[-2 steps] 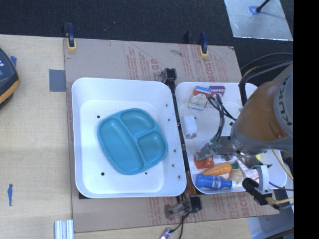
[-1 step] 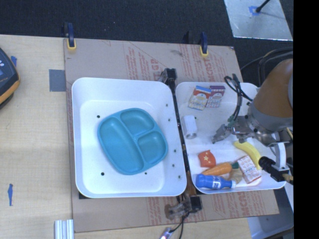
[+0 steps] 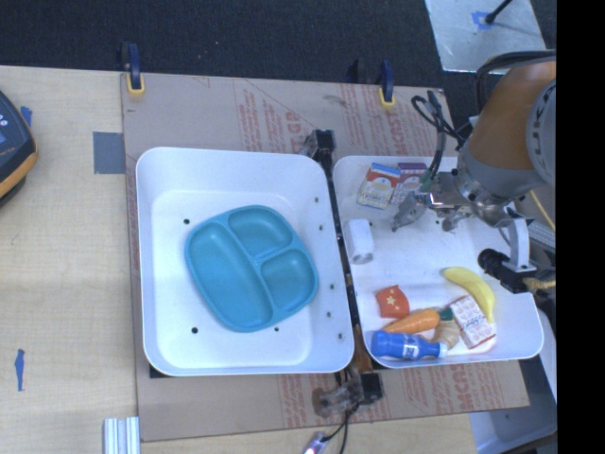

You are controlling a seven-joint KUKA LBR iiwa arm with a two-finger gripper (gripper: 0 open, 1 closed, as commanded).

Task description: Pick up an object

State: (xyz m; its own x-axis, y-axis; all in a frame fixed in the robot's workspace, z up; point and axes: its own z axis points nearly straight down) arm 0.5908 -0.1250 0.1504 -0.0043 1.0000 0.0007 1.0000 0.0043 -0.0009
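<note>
My gripper [image 3: 427, 218] hangs over the upper middle of the right bin [image 3: 529, 348], with its two dark fingers spread open and nothing between them. A small printed packet [image 3: 381, 185] lies just left of it at the bin's top. A white cylinder [image 3: 359, 241] rests near the bin's left wall. Along the bottom lie a red piece [image 3: 392, 301], an orange carrot [image 3: 413, 323], a blue bottle [image 3: 406, 348], a red and white box [image 3: 470, 323] and a yellow banana [image 3: 473, 288].
The left bin [image 3: 161, 339] holds a blue divided plate [image 3: 250, 268]. The arm [image 3: 510, 130] comes in over the right bin's upper right corner. A dark device [image 3: 14, 145] sits at the bench's left edge.
</note>
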